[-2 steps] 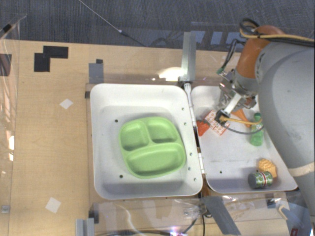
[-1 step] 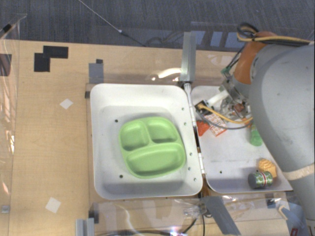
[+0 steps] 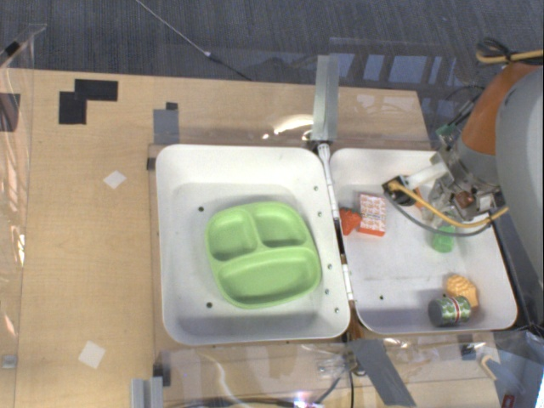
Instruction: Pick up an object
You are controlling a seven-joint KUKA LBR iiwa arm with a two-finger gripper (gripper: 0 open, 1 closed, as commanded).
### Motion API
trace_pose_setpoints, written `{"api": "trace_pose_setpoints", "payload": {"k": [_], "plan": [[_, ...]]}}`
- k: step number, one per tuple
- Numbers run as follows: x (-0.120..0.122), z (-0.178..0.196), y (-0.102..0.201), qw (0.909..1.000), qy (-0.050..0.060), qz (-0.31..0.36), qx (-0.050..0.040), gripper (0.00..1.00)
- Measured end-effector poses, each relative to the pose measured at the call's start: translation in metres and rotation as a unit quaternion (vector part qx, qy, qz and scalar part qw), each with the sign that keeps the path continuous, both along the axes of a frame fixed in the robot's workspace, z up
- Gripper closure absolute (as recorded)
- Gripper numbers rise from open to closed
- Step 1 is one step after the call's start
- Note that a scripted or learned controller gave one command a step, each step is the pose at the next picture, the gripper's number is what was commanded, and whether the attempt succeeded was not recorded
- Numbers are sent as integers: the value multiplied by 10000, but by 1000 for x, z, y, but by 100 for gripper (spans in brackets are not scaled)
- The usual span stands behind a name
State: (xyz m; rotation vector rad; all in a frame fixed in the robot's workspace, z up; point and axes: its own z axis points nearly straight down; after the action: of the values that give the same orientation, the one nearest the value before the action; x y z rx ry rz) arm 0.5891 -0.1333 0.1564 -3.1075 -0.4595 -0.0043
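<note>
A small can (image 3: 449, 310) lies on its side at the near edge of the right bin (image 3: 399, 296), with a yellow-orange lumpy piece (image 3: 461, 286) touching it just behind. Farther in sits a small green object (image 3: 441, 242), right below the gripper (image 3: 448, 202), which hovers over the bin's far right part amid a tangle of yellow and grey cables. Whether its fingers are spread or closed cannot be told, and nothing can be seen between them. Left of the gripper lies a white packet (image 3: 371, 213) with red print, and an orange-red piece (image 3: 350, 223) touches the packet's left side, near the wall between the bins. The arm (image 3: 510, 117), grey with an orange band, comes in from the right. The left bin (image 3: 183, 228) holds a green divided plate (image 3: 262, 254), lying flat in its middle.
</note>
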Motion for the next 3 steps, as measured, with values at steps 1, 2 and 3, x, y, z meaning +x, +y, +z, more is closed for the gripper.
{"api": "trace_pose_setpoints", "payload": {"k": [1,2,3], "plan": [[21,-62,39,9991,-1,-433,1,100],[-19,-67,-38,9990,-25,-450,-17,100],[47,-68,38,9991,-28,-415,8,100]]}}
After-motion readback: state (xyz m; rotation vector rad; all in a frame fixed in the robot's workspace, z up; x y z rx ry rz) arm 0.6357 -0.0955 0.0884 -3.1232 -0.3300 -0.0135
